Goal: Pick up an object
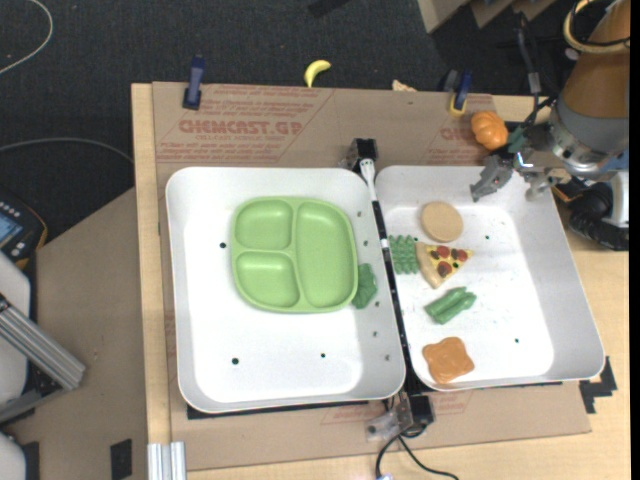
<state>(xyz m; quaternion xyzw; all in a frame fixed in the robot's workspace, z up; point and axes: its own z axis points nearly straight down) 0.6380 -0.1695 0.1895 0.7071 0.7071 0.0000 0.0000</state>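
Gripper (510,175) spread open over the right bin (560,298), holding nothing.
Going near to far, you see in this bin an orange piece (447,358) at 7 o'clock, a green pod (450,304), then a pizza slice (441,262) beside a ridged green piece (403,254), a tan cookie (441,221), and the empty fingers at 12 o'clock. A green divided plate (294,254) lies in the left bin (200,298).

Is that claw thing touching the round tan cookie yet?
Apart. The camera view shows bare white bin floor between the gripper and the round tan cookie.
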